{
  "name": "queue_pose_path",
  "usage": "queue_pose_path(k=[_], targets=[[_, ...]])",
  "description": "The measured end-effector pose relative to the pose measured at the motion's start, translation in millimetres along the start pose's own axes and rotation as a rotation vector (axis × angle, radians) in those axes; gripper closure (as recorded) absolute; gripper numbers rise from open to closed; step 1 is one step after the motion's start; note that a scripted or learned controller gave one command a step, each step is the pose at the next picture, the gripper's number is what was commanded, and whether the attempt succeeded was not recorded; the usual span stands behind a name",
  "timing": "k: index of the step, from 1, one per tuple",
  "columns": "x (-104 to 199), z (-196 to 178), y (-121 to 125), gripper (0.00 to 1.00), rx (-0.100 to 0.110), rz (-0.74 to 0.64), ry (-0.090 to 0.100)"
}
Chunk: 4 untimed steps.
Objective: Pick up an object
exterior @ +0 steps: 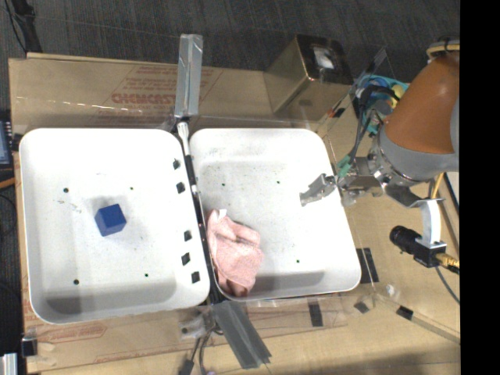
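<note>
Pink cloth (233, 256) in right bin (312, 143), jaws (316, 190) — seemingly empty — above

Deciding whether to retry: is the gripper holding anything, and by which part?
Nothing is held: the gripper hangs over the right bin, apart from the pink cloth.
</note>
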<state>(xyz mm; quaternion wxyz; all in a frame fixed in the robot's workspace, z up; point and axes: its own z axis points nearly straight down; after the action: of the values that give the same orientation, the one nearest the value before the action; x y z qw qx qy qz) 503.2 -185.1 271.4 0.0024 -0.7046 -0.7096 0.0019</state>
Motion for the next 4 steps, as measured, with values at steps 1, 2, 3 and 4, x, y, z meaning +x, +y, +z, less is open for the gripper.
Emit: queue_pose_path(k=[1, 2, 3, 4], targets=[[50, 151, 16, 0.0, 0.002, -0.079, 0.001], [87, 179, 15, 0.0, -0.007, -0.194, -0.003], [88, 171, 15, 1.0, -0.004, -0.201, -0.001], [132, 81, 27, 1.0, -0.002, -0.124, 0.0]])
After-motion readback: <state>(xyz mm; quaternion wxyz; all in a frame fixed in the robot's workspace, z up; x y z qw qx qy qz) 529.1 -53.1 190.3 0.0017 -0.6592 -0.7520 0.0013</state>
